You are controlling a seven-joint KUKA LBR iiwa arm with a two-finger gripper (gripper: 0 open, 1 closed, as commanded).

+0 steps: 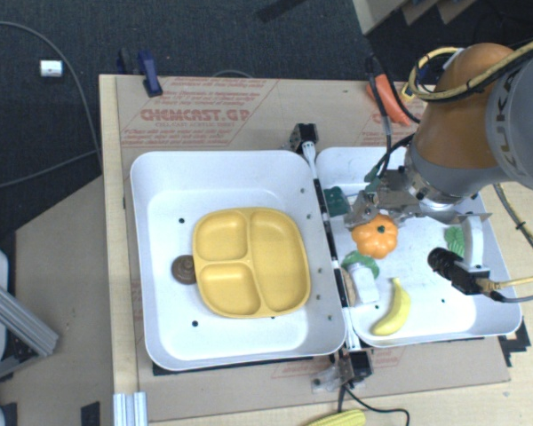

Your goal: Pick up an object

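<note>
A small orange pumpkin point(376, 238) lies in the right bin point(444, 325), close to the divider between the bins. My gripper point(379, 209) hangs directly over the pumpkin's top, at or just above its stem. The metal of the wrist hides the contact. A yellow banana point(391, 309) lies nearer the front of the same bin. A white bottle with a green cap point(362, 280) rests beside the banana, just below the pumpkin.
A teal object point(336, 201) sits at the right bin's left wall and a green item point(456, 240) lies by its right side. The left bin point(160, 193) holds a yellow divided plate point(249, 262) with a brown disc point(184, 269) at its left edge.
</note>
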